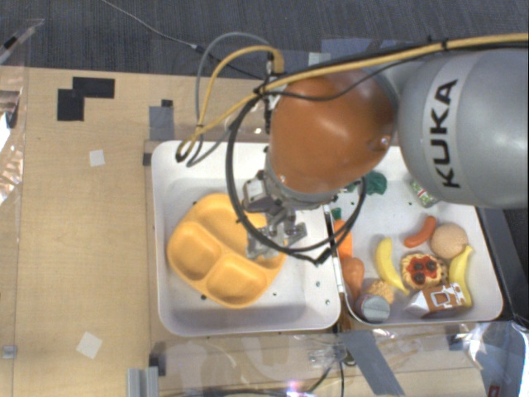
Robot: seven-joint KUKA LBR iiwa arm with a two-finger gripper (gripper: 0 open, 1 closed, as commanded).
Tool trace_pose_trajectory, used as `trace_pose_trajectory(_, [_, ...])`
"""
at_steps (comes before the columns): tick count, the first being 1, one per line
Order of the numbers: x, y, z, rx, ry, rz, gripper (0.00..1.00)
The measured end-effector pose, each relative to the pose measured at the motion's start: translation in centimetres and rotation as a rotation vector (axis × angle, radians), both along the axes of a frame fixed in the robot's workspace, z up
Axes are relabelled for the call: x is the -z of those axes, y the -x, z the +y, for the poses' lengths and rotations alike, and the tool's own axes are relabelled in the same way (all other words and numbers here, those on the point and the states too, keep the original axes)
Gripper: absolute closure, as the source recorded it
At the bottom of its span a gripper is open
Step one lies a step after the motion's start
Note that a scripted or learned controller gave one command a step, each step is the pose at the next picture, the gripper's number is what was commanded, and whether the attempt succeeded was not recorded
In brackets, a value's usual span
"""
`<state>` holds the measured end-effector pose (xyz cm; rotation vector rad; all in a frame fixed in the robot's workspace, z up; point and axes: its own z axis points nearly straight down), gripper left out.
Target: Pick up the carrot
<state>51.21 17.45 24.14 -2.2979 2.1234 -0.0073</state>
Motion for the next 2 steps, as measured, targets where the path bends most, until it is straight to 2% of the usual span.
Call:
trace_pose_trajectory(1, [3.2, -4.3, 4.3, -0.107, 0.001, 0.009, 1.00])
trace_pose_trajectory(2, [-6.5, -2.4, 1.3, -0.356, 0.004, -0.001, 1.00])
